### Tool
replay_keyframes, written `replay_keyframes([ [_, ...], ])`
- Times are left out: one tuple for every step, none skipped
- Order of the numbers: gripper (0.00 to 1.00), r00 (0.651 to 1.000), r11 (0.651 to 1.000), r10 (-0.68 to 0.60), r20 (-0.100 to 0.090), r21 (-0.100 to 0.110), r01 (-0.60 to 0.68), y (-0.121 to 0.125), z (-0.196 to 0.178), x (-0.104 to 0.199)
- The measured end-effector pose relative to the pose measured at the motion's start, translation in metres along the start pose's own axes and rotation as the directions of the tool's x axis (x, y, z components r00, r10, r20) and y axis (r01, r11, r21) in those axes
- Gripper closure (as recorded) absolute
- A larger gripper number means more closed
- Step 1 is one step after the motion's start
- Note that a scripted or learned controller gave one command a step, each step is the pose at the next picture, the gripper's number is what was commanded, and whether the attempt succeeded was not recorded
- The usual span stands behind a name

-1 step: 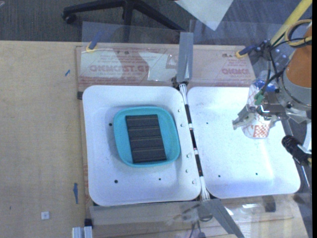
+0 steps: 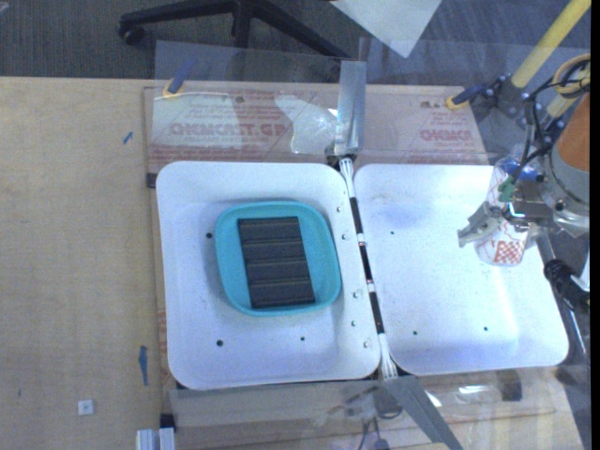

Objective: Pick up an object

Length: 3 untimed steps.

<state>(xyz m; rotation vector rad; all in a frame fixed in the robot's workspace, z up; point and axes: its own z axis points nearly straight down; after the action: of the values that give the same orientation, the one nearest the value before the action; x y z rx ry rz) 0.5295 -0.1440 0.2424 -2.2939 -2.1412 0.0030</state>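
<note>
My claw (image 2: 495,231) hangs over the right bin (image 2: 441,326), seemingly pinching a red-checked object (image 2: 504,249) (the view is blurry there); if so, the pick is nearly done.

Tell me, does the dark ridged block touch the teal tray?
Touching. The camera view shows the dark ridged block lying flat inside the teal tray in the left bin.
</note>
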Motion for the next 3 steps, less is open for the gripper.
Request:
replay_keyframes([
  [0.00, 0.985, 0.985, -0.175, 0.000, -0.001, 0.175, 0.027, 0.045, -0.025],
  [0.00, 0.977, 0.977, -0.215, -0.003, -0.008, 0.215, 0.066, 0.143, -0.064],
  [1.00, 0.977, 0.977, -0.213, -0.002, -0.009, 0.213, 0.067, 0.134, -0.065],
])
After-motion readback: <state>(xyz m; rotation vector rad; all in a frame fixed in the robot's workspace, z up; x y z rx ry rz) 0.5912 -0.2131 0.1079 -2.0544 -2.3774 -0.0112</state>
